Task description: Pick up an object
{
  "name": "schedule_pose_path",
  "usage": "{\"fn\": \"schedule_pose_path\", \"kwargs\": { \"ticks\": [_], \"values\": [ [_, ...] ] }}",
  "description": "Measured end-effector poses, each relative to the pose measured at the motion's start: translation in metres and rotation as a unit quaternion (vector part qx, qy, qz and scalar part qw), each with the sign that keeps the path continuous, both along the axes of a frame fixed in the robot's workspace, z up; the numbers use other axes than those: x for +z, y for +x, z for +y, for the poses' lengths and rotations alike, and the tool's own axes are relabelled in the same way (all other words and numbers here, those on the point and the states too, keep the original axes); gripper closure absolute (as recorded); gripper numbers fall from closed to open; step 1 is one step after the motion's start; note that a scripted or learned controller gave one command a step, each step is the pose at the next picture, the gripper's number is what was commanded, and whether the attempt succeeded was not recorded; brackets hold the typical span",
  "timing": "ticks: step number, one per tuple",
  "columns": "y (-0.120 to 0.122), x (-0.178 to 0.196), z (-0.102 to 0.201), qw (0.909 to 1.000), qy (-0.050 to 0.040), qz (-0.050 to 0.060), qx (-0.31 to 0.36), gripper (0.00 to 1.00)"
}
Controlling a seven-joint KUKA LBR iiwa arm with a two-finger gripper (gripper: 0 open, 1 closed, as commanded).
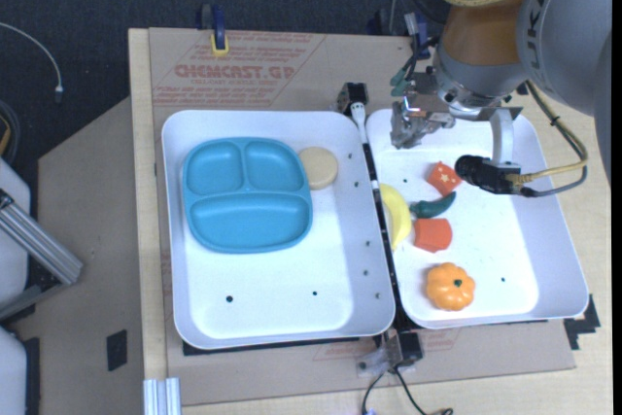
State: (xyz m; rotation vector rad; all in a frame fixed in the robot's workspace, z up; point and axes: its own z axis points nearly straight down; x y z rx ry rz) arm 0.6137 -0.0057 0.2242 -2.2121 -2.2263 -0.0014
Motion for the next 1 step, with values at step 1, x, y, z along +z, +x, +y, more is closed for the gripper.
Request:
{"fn": "schedule_pose_path", "kwargs": {
  "ticks": [1],
  "values": [
    [-0.0062,-0.0026,0.0613,1.0000,0.0002,0.000,0.000,1.00]
  ]
}}
